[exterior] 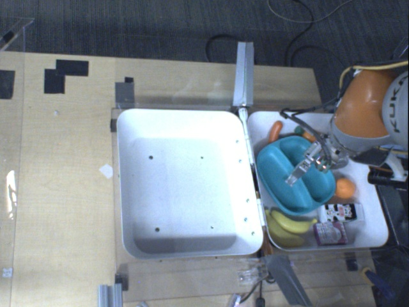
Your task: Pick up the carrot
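Carrot (275, 131) sits at the far left corner of the right bin (381, 232), tucked against the back rim of the teal dish (284, 171), and we can see only a short orange stub of it. We've got the gripper (300, 170) hanging over the middle of that teal dish, well short of the carrot, and its two fingers (293, 176) stand spread with nothing between them. We see an orange fruit (345, 188) just beside the dish on its right, a yellow banana (291, 226) along the near edge, and a small printed packet (334, 224) next to the banana. The left bin (185, 184) lies alongside, touching the right one along the centre divider
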`<act>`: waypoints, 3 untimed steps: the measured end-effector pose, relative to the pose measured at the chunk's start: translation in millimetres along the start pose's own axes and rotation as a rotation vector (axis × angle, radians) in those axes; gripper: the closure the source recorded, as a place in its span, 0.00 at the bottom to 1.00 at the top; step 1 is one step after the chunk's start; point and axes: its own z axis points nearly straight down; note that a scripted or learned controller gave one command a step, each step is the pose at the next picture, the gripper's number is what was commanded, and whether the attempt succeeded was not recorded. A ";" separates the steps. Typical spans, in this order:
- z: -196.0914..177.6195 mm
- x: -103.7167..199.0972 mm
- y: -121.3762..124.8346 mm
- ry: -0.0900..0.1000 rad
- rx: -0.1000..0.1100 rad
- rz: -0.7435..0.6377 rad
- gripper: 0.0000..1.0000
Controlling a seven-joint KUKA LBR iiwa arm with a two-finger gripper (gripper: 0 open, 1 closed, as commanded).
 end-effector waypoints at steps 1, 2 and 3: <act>-121.0 -28.7 -9.8 0.011 0.011 -0.261 0.00; -15.9 -69.0 -3.2 0.005 0.007 -0.242 0.00; 8.0 -92.5 0.2 0.024 0.015 -0.220 0.00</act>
